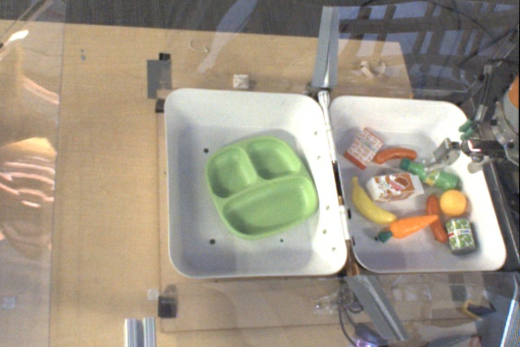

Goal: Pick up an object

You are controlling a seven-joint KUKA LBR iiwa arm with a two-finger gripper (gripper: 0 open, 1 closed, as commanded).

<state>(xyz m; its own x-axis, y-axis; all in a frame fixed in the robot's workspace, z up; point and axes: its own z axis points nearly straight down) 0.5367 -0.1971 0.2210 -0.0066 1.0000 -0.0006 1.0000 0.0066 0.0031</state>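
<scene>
Where the right-hand bin (479, 260) holds its scatter of toy food, the pieces lie loose on the white floor, none lifted. An orange (452, 201) sits toward the right side, with a small green-labelled can (461, 235) just below it. A carrot (409, 227) lies slantwise at the lower middle, its tip reaching toward the orange. A banana (370, 206) curves beside it on the left, and a small white carton with red print (394, 187) rests just above the banana. Higher up are a red-and-white packet (363, 147) and a sausage (395, 154). A green bottle-like piece (431, 173) lies between the sausage and the orange.

The gripper (457, 149) enters from the right edge of the bin, near its upper right part, close above that green piece. One pale grey finger (443, 150) points leftward over the bin. Cannot tell from here whether the fingers are apart or together, and nothing can be made out between them.

The left-hand bin (183, 175) holds a green divided plate (262, 187) with three compartments, lying slightly turned near its centre. The two bins touch along a grey metal strip (327, 61) that runs up the bench. The wooden bench (97, 175) surrounds both.
</scene>
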